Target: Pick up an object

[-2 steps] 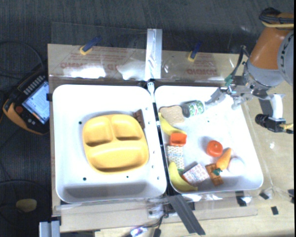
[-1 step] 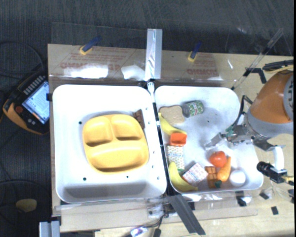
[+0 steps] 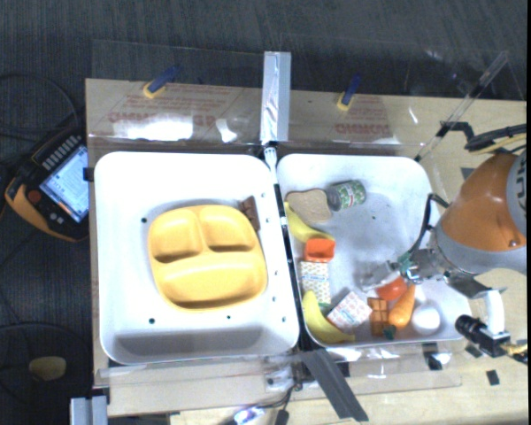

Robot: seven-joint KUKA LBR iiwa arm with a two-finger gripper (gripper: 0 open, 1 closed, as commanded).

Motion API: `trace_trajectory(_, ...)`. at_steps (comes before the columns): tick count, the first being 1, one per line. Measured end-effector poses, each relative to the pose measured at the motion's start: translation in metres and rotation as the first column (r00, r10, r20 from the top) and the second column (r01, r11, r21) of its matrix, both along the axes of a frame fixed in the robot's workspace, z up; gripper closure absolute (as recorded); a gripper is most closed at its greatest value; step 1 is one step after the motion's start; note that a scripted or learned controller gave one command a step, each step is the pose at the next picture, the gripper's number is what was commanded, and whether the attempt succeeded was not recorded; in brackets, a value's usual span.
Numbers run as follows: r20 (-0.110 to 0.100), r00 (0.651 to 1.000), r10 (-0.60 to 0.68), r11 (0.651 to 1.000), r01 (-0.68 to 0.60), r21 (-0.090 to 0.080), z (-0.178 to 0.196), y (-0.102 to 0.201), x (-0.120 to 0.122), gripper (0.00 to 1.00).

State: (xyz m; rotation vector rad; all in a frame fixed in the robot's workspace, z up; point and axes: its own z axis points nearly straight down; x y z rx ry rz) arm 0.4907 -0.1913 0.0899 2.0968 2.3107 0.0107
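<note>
Arm (image 3: 491, 215) cut off at right edge; tool (image 3: 405, 268) tips blurred, grip unreadable.

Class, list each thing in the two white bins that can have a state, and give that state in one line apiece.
Yellow plastic compartment tray: lying flat, right way up, in the left bin.
Small green-labelled tin can: on its side, right bin's far end.
Two yellow bananas: lying along the right bin's left wall.
Orange carrot: lying tilted, beside the gripper.

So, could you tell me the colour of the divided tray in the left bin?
Yellow divided plastic tray, camera view.
</note>
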Motion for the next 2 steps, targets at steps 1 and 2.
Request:
trace_trajectory(1,-0.003,1.000,-0.003,1.000,0.003,0.003,0.006,0.000,0.001,1.00)
trace_trajectory(2,-0.019,0.918,0.397,0.918,-0.397,0.008,0.006,-0.029,-0.005,1.00)
